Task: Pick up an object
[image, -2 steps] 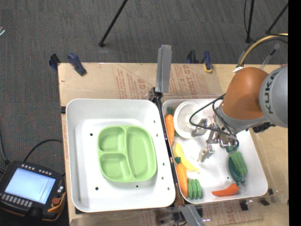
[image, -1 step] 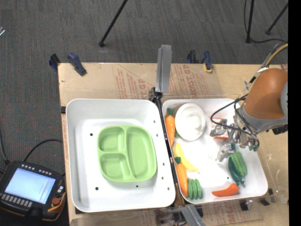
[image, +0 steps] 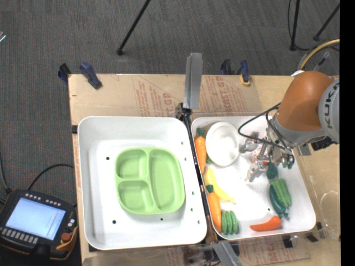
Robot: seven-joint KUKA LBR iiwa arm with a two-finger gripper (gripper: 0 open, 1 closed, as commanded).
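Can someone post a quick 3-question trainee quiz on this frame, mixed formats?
1. True or false: the green divided plate lies in the same bin as the white bowl.
2. How many orange carrots lie along the right bin's left wall?
3. Which sits nearest the end effector? A) red pepper B) white bowl C) green divided plate

Key: 1 false; 2 two, upper and lower; 3 B.

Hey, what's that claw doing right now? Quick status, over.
Claw low in the right bin, nothing seen in it. Dark green vegetable just beside. White bowl close on its other side.
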